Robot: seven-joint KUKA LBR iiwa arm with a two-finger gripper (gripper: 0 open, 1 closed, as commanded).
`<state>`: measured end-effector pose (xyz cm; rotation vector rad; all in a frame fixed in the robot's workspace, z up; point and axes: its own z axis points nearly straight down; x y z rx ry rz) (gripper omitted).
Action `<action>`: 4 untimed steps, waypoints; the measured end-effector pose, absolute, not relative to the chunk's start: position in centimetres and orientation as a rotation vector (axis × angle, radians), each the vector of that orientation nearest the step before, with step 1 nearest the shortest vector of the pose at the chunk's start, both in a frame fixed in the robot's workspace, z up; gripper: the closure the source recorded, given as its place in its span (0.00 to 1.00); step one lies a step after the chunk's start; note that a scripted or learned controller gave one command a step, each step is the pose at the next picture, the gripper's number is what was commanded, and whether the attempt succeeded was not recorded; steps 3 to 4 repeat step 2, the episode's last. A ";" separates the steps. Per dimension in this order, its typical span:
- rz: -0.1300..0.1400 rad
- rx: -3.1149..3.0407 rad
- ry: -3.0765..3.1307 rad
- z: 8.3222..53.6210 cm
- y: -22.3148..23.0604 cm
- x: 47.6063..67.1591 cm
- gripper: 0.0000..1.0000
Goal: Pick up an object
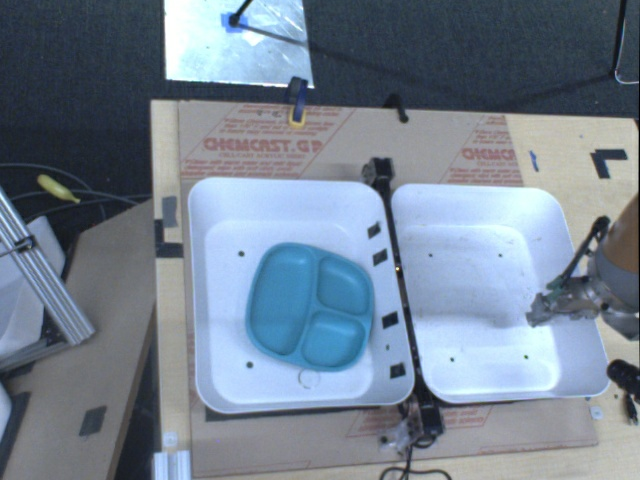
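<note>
We see the light blue plastic three-compartment plate lying flat in the left shallow white bin. Well apart, the grey two-finger gripper hangs over the right white bin's right side; whether its claw is open, we cannot tell.

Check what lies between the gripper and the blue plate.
In the camera view, bare right bin floor, then the divider where the two bins meet, with its black clips, separate the gripper from the blue plate.

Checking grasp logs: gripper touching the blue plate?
Apart. The camera view shows the gripper over the right bin, while the blue plate lies in the left bin, the bins' divider between them.
</note>
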<state>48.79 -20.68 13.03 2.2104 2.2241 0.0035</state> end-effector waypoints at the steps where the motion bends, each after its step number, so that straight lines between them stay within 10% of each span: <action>1: 0.004 2.209 2.228 8.3 -18.1 54.9 1.00; 2: 0.010 2.202 2.221 8.8 -20.6 67.5 1.00; 4: 0.010 2.202 2.221 8.8 -20.6 67.5 1.00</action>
